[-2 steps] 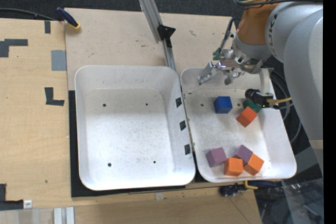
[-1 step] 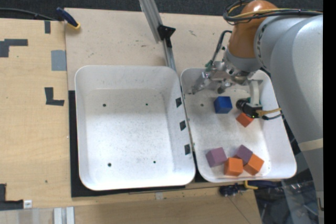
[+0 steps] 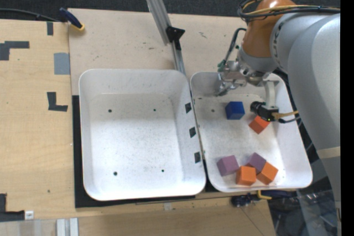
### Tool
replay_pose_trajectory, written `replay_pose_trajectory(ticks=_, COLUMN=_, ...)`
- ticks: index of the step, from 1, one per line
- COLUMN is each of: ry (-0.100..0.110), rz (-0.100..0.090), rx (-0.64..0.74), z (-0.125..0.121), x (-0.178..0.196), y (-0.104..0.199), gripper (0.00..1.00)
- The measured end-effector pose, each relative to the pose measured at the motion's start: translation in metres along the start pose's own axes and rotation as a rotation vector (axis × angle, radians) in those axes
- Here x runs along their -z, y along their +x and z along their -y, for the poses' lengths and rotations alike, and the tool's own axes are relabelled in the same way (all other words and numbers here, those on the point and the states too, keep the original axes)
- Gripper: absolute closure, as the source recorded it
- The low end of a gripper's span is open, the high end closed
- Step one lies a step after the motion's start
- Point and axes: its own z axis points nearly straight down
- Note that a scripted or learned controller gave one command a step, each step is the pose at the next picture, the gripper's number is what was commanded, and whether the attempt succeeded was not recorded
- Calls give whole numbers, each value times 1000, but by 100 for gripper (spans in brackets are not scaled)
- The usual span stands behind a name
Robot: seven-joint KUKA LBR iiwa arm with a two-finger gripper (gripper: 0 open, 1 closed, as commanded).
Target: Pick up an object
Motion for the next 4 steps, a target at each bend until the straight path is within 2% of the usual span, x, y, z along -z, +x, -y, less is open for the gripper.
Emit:
replay_pose_trajectory(ticks=1, ry=-7, rz=0, rx=-1, z=1, x=60, y=9, gripper=100)
replay_pose_trajectory(ticks=2, ry=-5, rz=0, rx=-2, z=6, x=105, y=14, gripper=100)
replay_pose_trajectory(ticks=3, ry=-4, rz=0, rx=-2, z=5, x=129, y=14, gripper=100)
replay_pose_trajectory(ticks=4, ry=0, rz=-2, rx=3, z=30, x=133, y=72, gripper=100)
